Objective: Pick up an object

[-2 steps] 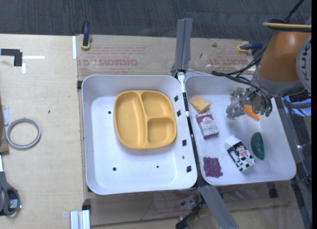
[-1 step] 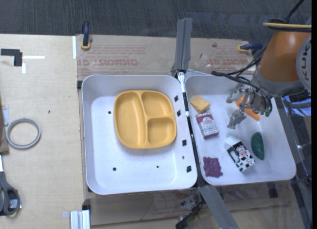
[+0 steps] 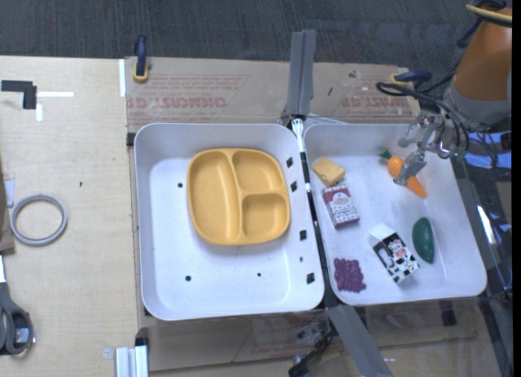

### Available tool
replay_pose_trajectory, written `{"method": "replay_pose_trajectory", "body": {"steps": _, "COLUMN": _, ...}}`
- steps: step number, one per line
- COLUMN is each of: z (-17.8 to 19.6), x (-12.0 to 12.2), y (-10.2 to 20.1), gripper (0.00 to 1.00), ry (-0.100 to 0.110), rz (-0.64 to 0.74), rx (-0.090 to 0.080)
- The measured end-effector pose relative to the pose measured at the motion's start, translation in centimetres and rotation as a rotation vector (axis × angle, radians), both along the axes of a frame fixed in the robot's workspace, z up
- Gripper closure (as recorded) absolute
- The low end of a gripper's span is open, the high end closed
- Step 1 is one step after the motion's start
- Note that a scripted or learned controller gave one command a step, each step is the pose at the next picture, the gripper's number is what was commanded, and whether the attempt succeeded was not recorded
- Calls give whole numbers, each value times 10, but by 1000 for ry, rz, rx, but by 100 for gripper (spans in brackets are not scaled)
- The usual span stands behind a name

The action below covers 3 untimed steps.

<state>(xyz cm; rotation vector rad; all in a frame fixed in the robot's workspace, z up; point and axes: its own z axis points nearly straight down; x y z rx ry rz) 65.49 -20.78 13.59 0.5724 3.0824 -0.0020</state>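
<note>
From above, the tool (image 3: 413, 158) hangs over the far right corner of the right bin (image 3: 464, 204), just at an orange carrot (image 3: 406, 177) lying there; whether its grip is wide or narrow I cannot tell. The carrot looks like a light, stiff plastic toy, smooth and likely slippery, so its thicker middle seems the best hold. Nearby lie a cheese wedge (image 3: 329, 171), a red box (image 3: 340, 206) and a green piece (image 3: 423, 238). The left bin (image 3: 163, 286) holds a yellow plate (image 3: 238, 196).

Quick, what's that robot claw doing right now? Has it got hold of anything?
Gripper: low over the orange carrot in the right bin; a grasp cannot be told.
</note>
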Motion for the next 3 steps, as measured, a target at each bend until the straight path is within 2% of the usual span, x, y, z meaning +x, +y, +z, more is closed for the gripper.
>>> {"method": "replay_pose_trajectory", "body": {"steps": 1, "z": -43, "x": -11, "y": -14, "gripper": 0, "ry": 2, "rz": -394, "rx": 2}}
{"method": "replay_pose_trajectory", "body": {"steps": 2, "z": -32, "x": -9, "y": -13, "gripper": 100, "ry": -2, "rz": -390, "rx": 0}}
{"method": "replay_pose_trajectory", "body": {"steps": 3, "z": 97, "x": -38, "y": 19, "gripper": 100, "ry": 3, "rz": -657, "rx": 3}}
